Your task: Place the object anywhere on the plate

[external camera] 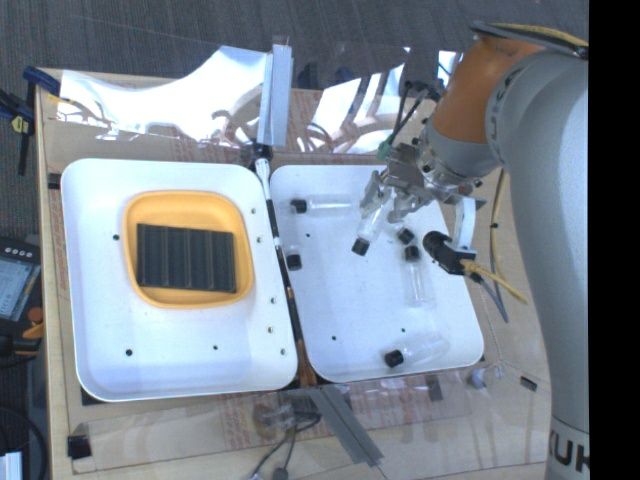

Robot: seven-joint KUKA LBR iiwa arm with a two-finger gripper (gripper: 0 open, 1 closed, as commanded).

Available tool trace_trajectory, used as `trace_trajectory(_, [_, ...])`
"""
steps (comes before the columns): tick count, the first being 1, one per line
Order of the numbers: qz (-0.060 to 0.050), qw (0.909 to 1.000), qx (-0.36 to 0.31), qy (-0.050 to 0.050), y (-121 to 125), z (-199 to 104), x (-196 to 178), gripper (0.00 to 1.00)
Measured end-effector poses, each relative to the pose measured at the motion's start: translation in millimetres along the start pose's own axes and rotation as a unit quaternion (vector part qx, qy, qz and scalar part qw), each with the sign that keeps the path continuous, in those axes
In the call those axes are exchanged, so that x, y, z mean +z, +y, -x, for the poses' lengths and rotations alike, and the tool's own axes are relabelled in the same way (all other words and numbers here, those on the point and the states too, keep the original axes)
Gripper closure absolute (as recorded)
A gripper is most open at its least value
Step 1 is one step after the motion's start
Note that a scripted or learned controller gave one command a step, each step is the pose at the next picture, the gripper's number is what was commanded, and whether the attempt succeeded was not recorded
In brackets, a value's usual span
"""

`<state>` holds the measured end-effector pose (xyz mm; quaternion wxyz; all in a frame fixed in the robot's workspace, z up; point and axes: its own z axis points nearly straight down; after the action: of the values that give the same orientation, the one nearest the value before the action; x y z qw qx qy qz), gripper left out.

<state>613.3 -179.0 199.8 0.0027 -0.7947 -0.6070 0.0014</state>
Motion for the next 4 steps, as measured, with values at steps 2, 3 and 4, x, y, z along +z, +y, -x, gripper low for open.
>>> trace_trajectory(2, [0.000,0.9820,-0.189,-0.001,-13.0,3.9,-10.5,0.00])
trace_trajectory(3, [0.000,0.9820,-0.189,-0.001,-13.0,4.2,-10.5,0.00])
trace_trajectory(4, [0.000,0.9369,-0.350,-0.001,-31.7,3.9,-0.6,0.00])
